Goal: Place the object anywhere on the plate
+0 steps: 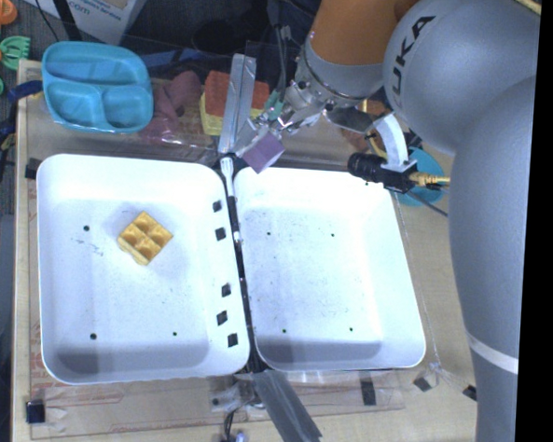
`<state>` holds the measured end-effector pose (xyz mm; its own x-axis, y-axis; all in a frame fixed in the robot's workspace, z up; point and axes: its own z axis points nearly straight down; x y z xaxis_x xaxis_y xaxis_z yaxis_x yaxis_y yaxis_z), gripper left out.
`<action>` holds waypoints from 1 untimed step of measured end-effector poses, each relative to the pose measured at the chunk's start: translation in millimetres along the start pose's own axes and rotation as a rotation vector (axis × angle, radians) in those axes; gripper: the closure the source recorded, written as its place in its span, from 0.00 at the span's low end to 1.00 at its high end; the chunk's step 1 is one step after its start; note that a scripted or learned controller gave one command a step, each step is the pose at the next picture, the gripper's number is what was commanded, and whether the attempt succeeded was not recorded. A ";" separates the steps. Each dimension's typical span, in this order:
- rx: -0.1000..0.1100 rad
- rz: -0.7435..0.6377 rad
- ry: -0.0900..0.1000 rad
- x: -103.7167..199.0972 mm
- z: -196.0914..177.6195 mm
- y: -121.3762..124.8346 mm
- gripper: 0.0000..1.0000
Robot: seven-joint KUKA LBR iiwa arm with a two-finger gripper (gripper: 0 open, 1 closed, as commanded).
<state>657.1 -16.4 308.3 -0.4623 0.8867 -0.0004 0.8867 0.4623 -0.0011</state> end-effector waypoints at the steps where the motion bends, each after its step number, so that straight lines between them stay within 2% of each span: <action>1: 0.000 -0.035 0.000 53.3 -93.5 17.2 1.00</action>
